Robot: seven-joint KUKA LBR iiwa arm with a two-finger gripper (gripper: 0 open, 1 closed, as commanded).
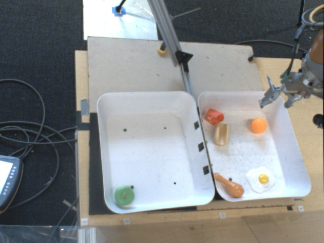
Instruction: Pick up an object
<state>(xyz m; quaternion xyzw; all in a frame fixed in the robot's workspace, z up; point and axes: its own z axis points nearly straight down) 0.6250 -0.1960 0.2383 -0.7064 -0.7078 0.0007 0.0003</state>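
Observation:
The right bin (292, 151) holds a red block (213, 116), a tan bread-like piece (221, 134), an orange ball (258, 125), an orange carrot-like piece (229, 185) and a fried egg (261, 180). A green round piece (124, 196) lies in the near left corner of the left bin (147, 120). My gripper (278, 98) hangs over the far right rim of the right bin, above and to the right of the orange ball. Its fingers stand apart with nothing between them.
A slanted metal pole (167, 27) crosses the board behind the bins and ends near their shared wall. Cables (30, 130) and a tablet (7, 178) lie on the floor at the left.

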